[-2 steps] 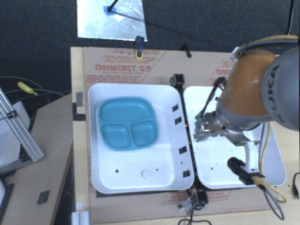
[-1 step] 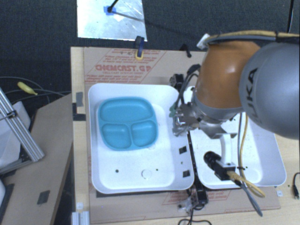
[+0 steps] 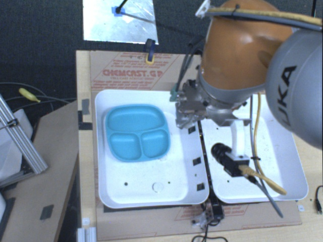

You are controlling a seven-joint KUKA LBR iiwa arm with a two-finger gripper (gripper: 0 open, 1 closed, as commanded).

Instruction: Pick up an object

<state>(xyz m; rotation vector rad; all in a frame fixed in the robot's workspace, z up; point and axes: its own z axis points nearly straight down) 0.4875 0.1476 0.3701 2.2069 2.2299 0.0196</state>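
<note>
A light blue divided plate (image 3: 137, 131) with three compartments lies in the left white bin (image 3: 131, 190), toward its back. My gripper (image 3: 184, 116) hangs over the divider between the two bins, just right of the plate's right edge and above it. The grey and orange wrist (image 3: 237, 44) covers most of the gripper from this angle. Nothing shows beneath the gripper.
The right white bin (image 3: 287, 180) is largely hidden by the arm; its front right part shows bare floor. Both bins rest on a cardboard sheet (image 3: 131, 72). A shiny foil square (image 3: 118, 14) lies behind, and an aluminium frame (image 3: 17, 140) stands at the left.
</note>
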